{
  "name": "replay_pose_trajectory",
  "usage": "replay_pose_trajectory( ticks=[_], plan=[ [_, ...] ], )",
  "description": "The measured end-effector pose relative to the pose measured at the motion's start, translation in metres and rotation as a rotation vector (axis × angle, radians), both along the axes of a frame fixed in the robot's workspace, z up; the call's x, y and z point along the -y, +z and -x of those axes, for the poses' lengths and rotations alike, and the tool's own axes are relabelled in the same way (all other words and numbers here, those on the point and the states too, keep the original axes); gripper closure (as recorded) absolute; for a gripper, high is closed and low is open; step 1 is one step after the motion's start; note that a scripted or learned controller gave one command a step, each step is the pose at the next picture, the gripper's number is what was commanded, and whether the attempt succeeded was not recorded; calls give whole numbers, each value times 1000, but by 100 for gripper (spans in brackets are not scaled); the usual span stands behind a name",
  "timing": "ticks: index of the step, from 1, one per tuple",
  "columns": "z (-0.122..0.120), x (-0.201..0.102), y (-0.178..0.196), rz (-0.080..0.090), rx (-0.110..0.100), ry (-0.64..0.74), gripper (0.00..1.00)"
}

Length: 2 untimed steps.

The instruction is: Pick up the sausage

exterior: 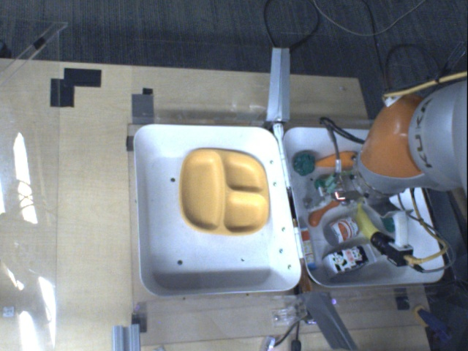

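The sausage [322, 213], a short reddish-orange link, lies in the right bin [314, 273] near its left wall. My gripper [334, 189] reaches in from the right and hangs just above and slightly right of the sausage's upper end. The grey arm and its orange band [391, 145] cover the right part of that bin. Nothing shows as lifted off the bin floor.
The right bin is crowded: a green round item [303, 161], an orange carrot-like piece [338, 157], a small can [342, 230], a yellow banana-like item [365, 221] and a black-and-white pack [347, 257]. The left bin [157, 262] holds a yellow compartment tray [223, 190].
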<state>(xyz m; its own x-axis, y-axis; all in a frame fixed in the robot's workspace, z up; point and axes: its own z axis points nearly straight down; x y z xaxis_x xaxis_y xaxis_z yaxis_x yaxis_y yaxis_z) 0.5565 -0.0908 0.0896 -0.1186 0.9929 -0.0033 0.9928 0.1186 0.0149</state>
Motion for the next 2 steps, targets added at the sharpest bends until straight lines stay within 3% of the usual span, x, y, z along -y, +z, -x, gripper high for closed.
replay_pose_trajectory(
  ticks=[1,2],
  plan=[
    [-2,-2,12,-3,5,4,100],
    [-13,-62,96,0,-8,147,100]
  ],
)
